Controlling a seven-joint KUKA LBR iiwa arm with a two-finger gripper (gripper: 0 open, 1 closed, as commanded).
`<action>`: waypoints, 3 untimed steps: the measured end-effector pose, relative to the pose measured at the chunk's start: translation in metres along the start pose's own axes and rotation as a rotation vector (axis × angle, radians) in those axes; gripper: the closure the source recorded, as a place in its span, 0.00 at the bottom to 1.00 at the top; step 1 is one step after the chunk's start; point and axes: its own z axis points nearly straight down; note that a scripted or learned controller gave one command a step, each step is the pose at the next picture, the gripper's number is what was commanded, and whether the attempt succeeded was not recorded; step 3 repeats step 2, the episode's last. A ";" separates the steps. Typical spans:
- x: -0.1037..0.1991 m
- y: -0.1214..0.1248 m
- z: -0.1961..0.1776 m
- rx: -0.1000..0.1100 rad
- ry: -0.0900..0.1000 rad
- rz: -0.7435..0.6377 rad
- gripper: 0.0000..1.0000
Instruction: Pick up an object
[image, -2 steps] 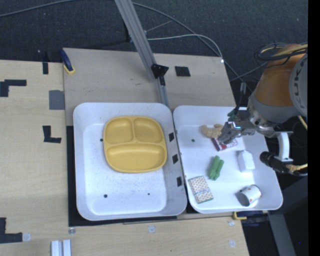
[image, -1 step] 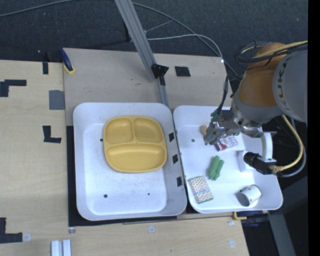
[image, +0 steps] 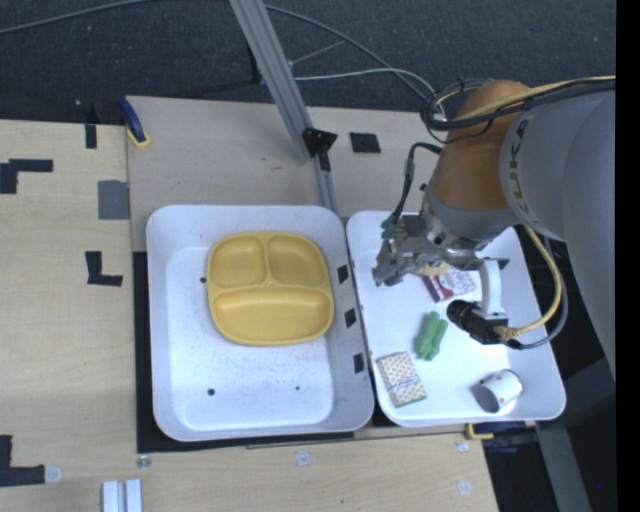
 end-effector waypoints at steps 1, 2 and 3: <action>0.058 0.011 0.004 0.000 0.000 -0.002 1.00; 0.111 0.013 0.002 0.000 0.000 0.000 1.00; 0.111 0.013 0.002 0.000 0.000 0.000 1.00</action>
